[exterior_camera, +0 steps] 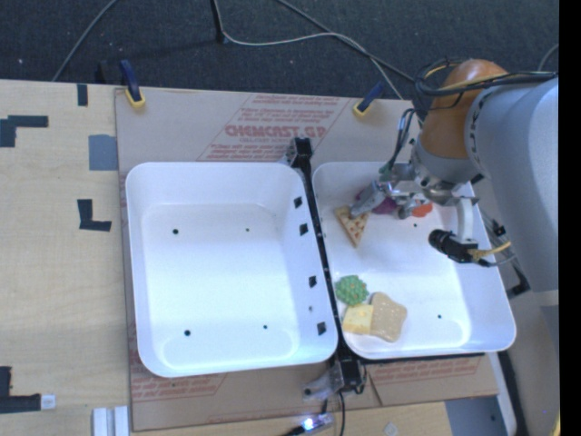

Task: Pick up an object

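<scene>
The right bin (454, 330) holds several small items. A tan waffle-like wedge (351, 224) lies near its upper left. A green bumpy piece (351, 290) sits by the divider, with a yellow block (358, 319) and a beige bread-like slice (388, 317) just below it. My gripper (379, 196) is low over the bin's upper part, just right of the wedge. A purple thing (392, 206) and a red-orange thing (420, 211) lie partly hidden under the wrist.
The left bin (218, 262) sits beside it, separated by a black-clipped divider (313, 234). Both rest on a cardboard sheet (263, 125) held by blue-yellow clamps (132, 89). A black cable (218, 21) runs across the dark floor behind. The arm's body (508, 143) covers the right bin's upper right.
</scene>
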